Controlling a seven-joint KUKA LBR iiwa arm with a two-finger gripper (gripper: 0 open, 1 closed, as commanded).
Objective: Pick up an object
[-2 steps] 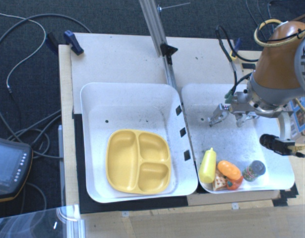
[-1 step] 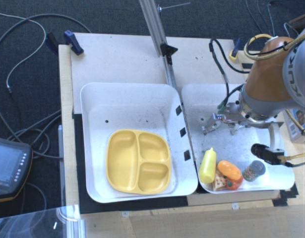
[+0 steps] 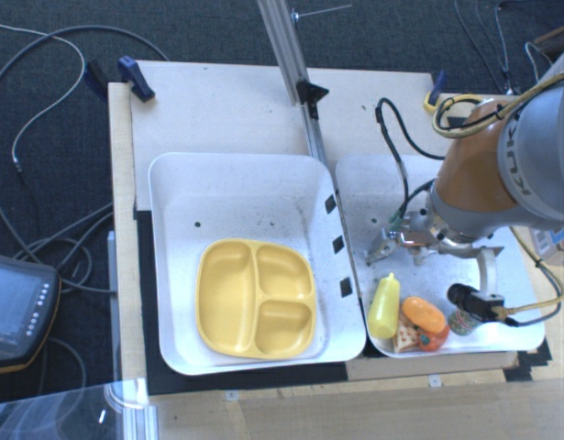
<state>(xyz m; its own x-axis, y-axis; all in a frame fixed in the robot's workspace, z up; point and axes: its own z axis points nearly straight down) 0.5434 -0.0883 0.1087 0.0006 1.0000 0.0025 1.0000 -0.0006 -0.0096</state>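
Note:
In the right bin (image 3: 355, 191) a yellow squeeze bottle (image 3: 384, 306) lies near the front edge. Just to its right are an orange toy (image 3: 425, 316) and a small tan waffle-like piece (image 3: 407, 340). A small dark can (image 3: 464, 320) stands right of those, by a black part of the arm's cabling. My gripper (image 3: 392, 240) hangs low over the bin floor, a little behind the yellow bottle and apart from it. Nothing shows in its grasp.
The left bin (image 3: 171, 191) holds a yellow divided plate (image 3: 257, 298). A metal pole (image 3: 291, 44) slants across the back of the bench. Black cable (image 3: 396, 136) loops over the back of the right bin. The arm's orange band (image 3: 474, 177) covers that bin's right side.

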